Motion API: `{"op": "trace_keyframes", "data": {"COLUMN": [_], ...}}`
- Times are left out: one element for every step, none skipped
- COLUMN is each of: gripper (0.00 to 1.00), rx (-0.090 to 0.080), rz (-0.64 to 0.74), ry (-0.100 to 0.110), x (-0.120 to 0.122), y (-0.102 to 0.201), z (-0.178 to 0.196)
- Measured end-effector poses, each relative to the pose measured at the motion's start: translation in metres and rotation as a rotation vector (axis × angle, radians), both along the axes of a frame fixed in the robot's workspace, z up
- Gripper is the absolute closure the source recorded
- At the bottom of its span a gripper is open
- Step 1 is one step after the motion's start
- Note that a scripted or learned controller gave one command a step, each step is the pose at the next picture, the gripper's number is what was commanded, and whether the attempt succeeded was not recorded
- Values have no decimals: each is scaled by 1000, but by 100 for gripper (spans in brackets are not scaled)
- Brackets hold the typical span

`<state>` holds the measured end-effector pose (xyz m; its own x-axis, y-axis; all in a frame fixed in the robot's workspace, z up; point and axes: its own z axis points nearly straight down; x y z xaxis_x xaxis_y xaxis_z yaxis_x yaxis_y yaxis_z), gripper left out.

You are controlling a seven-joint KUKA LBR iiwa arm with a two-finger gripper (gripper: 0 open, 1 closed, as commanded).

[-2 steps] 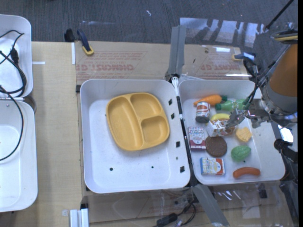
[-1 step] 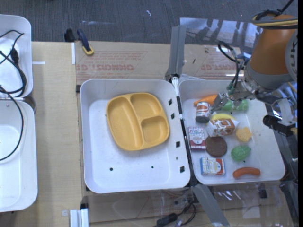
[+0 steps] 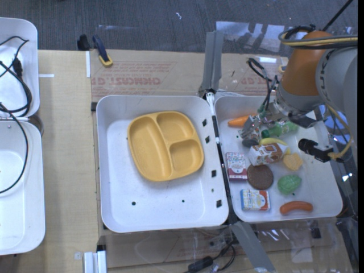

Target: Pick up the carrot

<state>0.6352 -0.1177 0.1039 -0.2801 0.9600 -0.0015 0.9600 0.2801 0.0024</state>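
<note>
You see the gripper (image 3: 254,128) low in the right bin (image 3: 335,209), just beside the carrot (image 3: 238,120), whether it is clenched you cannot tell, yellow plate (image 3: 165,145) at frame centre.

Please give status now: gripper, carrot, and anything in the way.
Gripper low in right bin, beside carrot. Carrot lies at bin's far left, not between jaws. Green toy and yellow banana crowd close.

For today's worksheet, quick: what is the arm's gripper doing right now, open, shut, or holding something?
Gripper: low in the right white bin, beside the small orange carrot; whether it is open or closed cannot be told, and no hold on anything can be seen.
</note>
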Motion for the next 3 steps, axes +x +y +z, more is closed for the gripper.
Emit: {"op": "trace_keyframes", "data": {"gripper": [0, 0, 0], "rx": [-1, -1, 0], "rz": [98, 98, 59], "ry": [22, 22, 1], "x": [19, 19, 9], "y": [2, 2, -33], "z": [-11, -11, -11]}}
